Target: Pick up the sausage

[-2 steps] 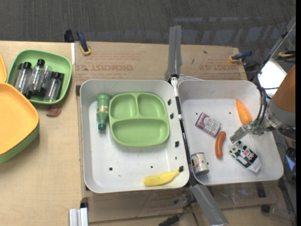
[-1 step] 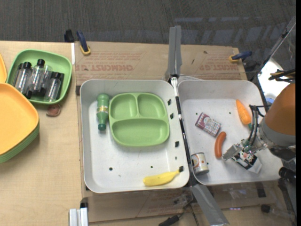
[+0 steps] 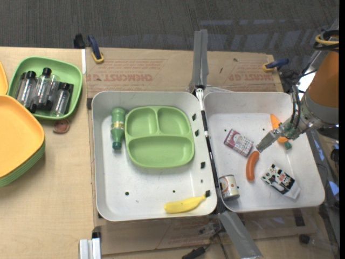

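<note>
A banana (image 3: pixel 184 204) is lying at the near edge of the left bin (image 3: pixel 102 161). In the right bin (image 3: pixel 302 198) the sausage (image 3: pixel 251 165) is resting just under the gripper (image 3: pixel 264 143), whose tips look pressed together, though blurred; descending that way, it could just nudge the sausage toward the can (image 3: pixel 229 188).

Claw (image 3: pixel 262 145) low in right bin (image 3: pixel 307 196), tips just above orange sausage (image 3: pixel 250 166), green tray (image 3: pixel 159 136) in left bin (image 3: pixel 108 198)
</note>
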{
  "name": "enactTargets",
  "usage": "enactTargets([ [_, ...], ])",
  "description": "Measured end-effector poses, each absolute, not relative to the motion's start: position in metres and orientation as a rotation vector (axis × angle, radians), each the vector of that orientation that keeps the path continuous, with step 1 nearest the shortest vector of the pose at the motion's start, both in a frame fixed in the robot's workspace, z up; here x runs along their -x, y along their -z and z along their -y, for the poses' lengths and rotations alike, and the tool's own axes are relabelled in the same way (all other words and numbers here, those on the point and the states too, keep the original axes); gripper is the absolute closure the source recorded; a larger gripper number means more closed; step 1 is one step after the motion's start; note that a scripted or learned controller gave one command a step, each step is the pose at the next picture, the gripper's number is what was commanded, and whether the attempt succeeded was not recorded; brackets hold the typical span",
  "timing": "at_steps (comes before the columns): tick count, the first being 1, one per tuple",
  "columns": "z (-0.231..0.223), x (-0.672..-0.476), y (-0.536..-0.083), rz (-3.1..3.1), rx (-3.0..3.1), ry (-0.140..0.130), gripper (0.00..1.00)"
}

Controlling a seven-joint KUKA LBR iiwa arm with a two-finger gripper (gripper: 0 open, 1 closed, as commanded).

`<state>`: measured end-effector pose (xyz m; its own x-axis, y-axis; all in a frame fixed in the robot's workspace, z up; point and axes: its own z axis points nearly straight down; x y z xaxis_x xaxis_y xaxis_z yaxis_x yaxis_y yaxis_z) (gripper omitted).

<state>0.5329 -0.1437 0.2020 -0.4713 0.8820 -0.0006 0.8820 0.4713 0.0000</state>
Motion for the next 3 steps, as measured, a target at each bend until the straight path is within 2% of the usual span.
enactTargets([
  [1,0.139,-0.535,-0.091,-2.597,-1.768,0.001,0.0],
  [2,0.14,-0.535,-0.1,-2.594,-1.773,0.001,1.0],
  [3,0.13,-0.561,-0.214,-2.426,-1.996,0.004,1.0],
])
